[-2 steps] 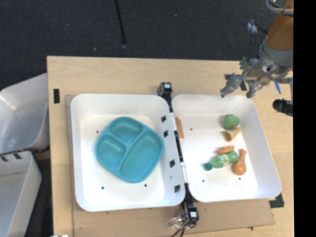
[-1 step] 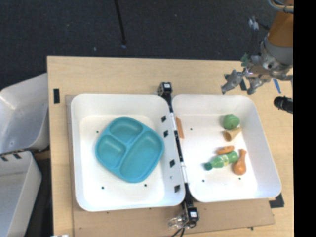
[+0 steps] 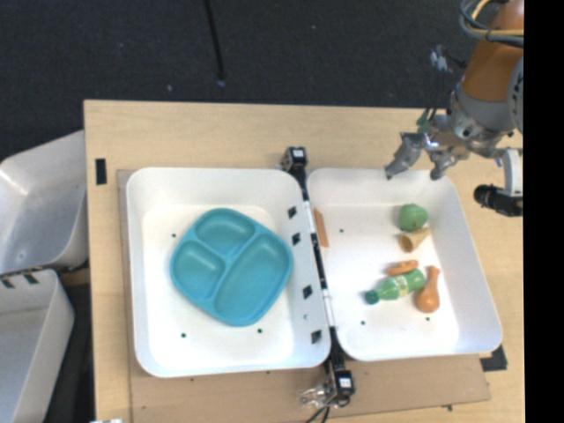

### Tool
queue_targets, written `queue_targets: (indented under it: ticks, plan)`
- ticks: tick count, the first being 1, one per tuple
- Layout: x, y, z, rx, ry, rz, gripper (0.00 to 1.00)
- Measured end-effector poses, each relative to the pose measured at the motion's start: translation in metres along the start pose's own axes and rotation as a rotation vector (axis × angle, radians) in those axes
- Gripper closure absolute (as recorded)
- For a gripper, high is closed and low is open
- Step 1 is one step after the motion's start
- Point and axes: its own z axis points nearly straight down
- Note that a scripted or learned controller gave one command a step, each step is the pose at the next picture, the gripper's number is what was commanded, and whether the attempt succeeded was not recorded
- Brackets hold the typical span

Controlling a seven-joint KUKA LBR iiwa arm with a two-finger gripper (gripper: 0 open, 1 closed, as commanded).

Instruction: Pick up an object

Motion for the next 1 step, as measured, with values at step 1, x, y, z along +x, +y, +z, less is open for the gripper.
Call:
queue_targets:
  ticks: [1]
  plan:
    - [0.0063, 0.0002, 0.0452, 0.002, 0.001, -0.001, 0.0]
